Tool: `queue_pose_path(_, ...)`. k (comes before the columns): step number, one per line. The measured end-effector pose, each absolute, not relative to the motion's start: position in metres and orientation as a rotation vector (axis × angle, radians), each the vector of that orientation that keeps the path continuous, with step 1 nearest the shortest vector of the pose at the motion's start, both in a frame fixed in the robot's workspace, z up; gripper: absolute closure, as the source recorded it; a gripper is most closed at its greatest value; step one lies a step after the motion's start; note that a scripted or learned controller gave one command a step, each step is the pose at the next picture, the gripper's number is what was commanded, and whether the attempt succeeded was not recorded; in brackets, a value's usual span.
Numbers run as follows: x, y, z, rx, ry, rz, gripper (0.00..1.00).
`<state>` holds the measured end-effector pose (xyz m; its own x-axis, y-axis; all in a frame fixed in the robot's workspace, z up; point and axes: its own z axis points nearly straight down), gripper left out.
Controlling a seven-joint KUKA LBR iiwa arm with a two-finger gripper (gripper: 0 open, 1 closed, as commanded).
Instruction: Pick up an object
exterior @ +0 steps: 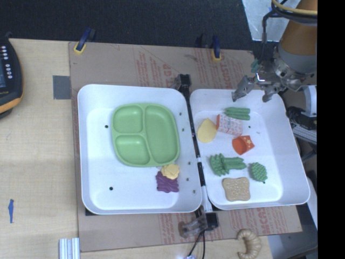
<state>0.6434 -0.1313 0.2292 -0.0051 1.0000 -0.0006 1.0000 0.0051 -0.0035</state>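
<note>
My gripper [252,95] hangs open over the far edge of the right bin [294,166], with nothing between its fingers. Just below it lies a green bean pod [237,113] beside a white and red packet [229,124]. Further down are a yellow lemon-shaped piece [206,130], a red piece [242,144], a green broccoli-like piece [223,164], a small green bumpy piece [259,171] and a tan cracker [236,188].
The left bin [91,144] holds a green divided plate [145,134], a small yellow piece [171,171] and purple grapes [167,183]. A controller [8,77] lies at the far left. Clamps [216,48] hold the board's back edge.
</note>
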Motion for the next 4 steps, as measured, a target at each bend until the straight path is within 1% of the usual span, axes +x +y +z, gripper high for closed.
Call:
queue_pose_path(1, 0.598, -0.187, 0.117, -2.214, -2.215, 0.016, 0.00)
queue_pose_path(2, 0.580, -0.152, 0.090, -2.209, -2.224, 0.007, 0.00)
queue_pose_path(3, 0.581, -0.155, 0.102, -2.212, -2.227, 0.007, 1.00)
queue_pose_path(4, 0.631, -0.099, 0.174, -2.213, -2.236, -0.009, 1.00)
